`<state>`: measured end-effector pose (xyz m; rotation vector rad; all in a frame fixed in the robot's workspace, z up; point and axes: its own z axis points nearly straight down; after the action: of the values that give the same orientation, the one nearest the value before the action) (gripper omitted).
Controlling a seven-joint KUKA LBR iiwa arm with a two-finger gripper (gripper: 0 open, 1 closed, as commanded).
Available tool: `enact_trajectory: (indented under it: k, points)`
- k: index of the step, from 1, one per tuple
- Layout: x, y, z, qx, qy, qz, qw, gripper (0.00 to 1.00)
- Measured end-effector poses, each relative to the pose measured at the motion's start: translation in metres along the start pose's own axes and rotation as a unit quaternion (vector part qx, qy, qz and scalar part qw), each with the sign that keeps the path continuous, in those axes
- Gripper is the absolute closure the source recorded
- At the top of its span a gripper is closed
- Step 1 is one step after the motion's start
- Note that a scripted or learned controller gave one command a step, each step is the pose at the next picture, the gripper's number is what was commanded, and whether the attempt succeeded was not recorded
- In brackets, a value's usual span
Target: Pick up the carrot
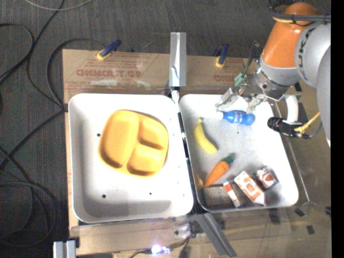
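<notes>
**Operator:** Camera view, near edge first. Report contents of the right bin [293, 195].

**Arm:** Along the 6 o'clock wall of the right bin I log a row of small items. A dark grey block [214, 196] sits at the 7 o'clock corner. Just beside it, toward 3 o'clock, are a small white-and-red packet [231, 192], an orange-and-white carton [249, 188] and a small red-labelled can [266, 178], tilted. These four lie close together; some appear to touch.

**Operator:** Locate the carrot.

**Arm:** The carrot [217, 171] lies just above the grey block, at roughly 7 o'clock from the bin centre. Its green top points to 1 o'clock, its orange tip to 7 o'clock. It lies on the bin floor, untouched by me.

**Operator:** Continue outward.

**Arm:** A yellow banana [203, 138] lies at 12 o'clock from the carrot, near the bin's 9 o'clock wall. A blue bottle [238, 117] lies on its side at 1 o'clock from the banana.

**Operator:** Gripper status.

**Arm:** My gripper [240, 97] hangs just above the blue bottle, near the bin's 12 o'clock wall, well apart from the carrot. Fingers are spread; nothing is between them.

**Operator:** Left bin [80, 198]?

**Arm:** It holds one yellow divided tray [135, 142], centred.
</notes>
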<state>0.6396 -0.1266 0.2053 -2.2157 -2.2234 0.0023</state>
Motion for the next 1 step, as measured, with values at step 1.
enact_trajectory:
  k: [1]
  points:
    - [-0.0220, -0.0486, 0.0984, 0.000, 0.000, -0.136, 0.9907, 0.00]
